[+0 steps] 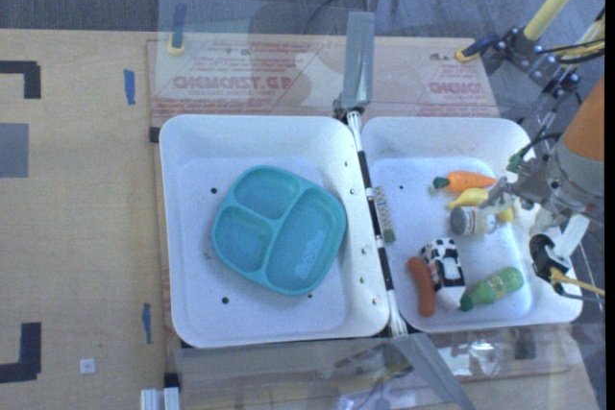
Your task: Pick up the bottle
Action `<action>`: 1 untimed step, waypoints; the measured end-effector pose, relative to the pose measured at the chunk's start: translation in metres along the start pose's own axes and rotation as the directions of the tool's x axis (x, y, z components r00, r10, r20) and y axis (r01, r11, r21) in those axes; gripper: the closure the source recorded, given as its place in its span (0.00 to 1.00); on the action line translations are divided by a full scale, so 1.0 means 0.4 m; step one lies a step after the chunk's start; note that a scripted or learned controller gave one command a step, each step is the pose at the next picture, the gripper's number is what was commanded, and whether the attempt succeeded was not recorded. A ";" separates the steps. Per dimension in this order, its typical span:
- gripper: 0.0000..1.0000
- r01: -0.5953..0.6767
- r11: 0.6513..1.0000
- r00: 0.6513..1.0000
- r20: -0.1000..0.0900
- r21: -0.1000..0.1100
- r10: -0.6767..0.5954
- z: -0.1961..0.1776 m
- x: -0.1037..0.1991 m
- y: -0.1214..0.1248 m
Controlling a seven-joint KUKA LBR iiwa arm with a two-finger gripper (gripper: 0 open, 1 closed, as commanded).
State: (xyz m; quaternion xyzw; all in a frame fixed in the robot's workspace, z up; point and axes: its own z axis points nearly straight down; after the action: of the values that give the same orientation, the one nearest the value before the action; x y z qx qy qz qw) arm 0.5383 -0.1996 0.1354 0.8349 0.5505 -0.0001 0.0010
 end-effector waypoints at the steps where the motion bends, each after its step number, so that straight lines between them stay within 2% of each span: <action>1: 0.00 -0.052 0.999 0.999 -0.001 0.003 0.052 0.099 -0.031 -0.101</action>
State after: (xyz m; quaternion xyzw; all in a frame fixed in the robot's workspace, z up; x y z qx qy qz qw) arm 0.4963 -0.1953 0.0957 0.8489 0.5285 -0.0006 -0.0005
